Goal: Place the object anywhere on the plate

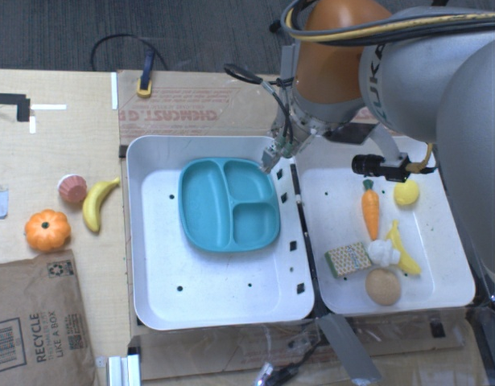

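Note:
A blue divided plate (pixel 228 203) lies in the left white bin (pixel 154 248), toward its back right. My gripper (pixel 274 156) hangs at the plate's far right corner, beside the wall between the two bins. It is small and dark here, and nothing shows in it. In the right bin (pixel 336 195) lie an orange carrot (pixel 369 209), a yellow lemon (pixel 406 193), a small banana (pixel 406 256), a white lumpy item (pixel 381 252), a patterned little box (pixel 348 259) and a brown round item (pixel 383 286).
The grey arm with its orange band (pixel 340 43) looms over the back right and covers part of the right bin. On the wooden bench to the left lie a pumpkin (pixel 47 230), a banana (pixel 97 203), a pink ball (pixel 72 189) and a paper bag (pixel 30 320).

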You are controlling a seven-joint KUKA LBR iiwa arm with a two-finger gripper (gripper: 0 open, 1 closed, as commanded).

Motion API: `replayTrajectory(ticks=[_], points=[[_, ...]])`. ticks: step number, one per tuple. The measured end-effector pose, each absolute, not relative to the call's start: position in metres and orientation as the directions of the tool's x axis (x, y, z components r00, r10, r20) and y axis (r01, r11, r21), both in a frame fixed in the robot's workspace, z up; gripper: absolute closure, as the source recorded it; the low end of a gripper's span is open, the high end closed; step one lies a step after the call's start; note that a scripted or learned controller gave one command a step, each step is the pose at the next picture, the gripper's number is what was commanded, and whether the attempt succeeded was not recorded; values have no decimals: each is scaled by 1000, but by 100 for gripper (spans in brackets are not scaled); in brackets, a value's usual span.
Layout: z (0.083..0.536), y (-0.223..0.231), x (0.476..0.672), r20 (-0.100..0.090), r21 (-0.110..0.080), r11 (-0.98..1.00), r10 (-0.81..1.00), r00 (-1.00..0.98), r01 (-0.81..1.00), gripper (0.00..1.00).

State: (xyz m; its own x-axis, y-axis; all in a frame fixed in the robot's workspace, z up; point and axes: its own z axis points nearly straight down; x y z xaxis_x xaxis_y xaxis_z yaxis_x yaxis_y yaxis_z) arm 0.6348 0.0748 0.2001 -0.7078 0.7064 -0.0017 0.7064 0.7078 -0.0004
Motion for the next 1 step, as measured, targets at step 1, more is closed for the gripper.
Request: replayTrajectory(ticks=[1], points=[[192,-21,629,-1,-1,702,712,-702,712,100]])
